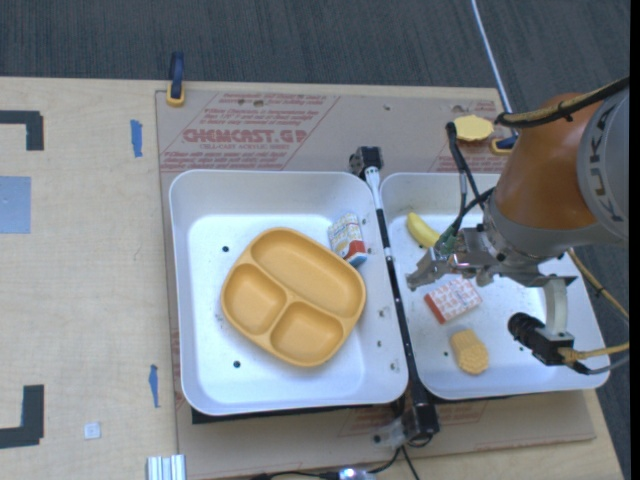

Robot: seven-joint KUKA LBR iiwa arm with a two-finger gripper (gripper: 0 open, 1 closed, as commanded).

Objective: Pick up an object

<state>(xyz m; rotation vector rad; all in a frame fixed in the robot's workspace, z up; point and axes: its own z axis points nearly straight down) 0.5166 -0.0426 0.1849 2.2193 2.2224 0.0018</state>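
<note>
My gripper (447,269) hangs over the right bin (500,383), its metal fingers spread and nothing between them. Just below the fingertips lies a red-and-white checked packet (455,299). A yellow banana (423,231) rests at the bin's back left, up and left of the fingers. A round tan cookie (468,352) lies nearer the front. In the left bin (200,268) sits a yellow three-compartment plate (292,296), with a small white-and-red can (347,238) by its back right edge.
The grey arm with its orange band (550,183) covers the right bin's back right part. A black cable and connector (535,340) hang over the bin's right side. A black clamp (368,160) sits on the divider between the bins.
</note>
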